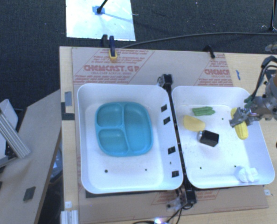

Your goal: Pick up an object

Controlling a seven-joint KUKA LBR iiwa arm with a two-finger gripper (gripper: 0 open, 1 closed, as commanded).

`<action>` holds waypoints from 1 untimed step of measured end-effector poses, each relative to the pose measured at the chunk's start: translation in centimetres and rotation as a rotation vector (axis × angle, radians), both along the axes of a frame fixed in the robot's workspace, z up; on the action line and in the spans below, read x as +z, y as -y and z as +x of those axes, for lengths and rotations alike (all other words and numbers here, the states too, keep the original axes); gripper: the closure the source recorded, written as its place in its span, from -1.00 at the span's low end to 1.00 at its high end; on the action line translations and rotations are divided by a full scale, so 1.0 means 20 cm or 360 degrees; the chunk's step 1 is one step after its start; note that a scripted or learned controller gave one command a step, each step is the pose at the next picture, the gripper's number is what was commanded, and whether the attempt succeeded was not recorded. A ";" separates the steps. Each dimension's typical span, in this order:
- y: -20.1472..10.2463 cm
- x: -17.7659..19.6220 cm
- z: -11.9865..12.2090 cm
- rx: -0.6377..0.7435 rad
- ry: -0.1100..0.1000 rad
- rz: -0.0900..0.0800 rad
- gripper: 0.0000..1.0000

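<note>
The right bin (pixel 222 171) holds a green pod-shaped item (pixel 203 110), a yellow lump (pixel 194 123), a small black block (pixel 208 138), a yellow corn-like piece (pixel 242 131) and a white crumpled item (pixel 247 174). My gripper (pixel 238 119) reaches in from the right and hangs at the upper end of the corn-like piece, partly covering it. Whether it touches the piece is unclear.
The left bin (pixel 94 171) carries a blue divided plate (pixel 124 129). A black divider strip (pixel 172 125) runs between the two bins. The bins rest on a board (pixel 129 64) with a clamp (pixel 112 48) at its far edge.
</note>
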State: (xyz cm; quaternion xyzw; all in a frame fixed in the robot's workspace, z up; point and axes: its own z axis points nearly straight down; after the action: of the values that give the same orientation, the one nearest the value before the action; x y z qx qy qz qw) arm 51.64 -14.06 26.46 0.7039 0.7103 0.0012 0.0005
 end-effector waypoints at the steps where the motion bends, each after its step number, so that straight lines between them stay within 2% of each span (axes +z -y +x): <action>1: -0.28 -0.06 -0.03 0.0002 -0.0002 0.0001 1.00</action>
State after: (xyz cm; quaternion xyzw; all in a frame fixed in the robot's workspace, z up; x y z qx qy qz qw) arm 51.05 -8.46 25.22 0.7035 0.7107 0.0011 -0.0002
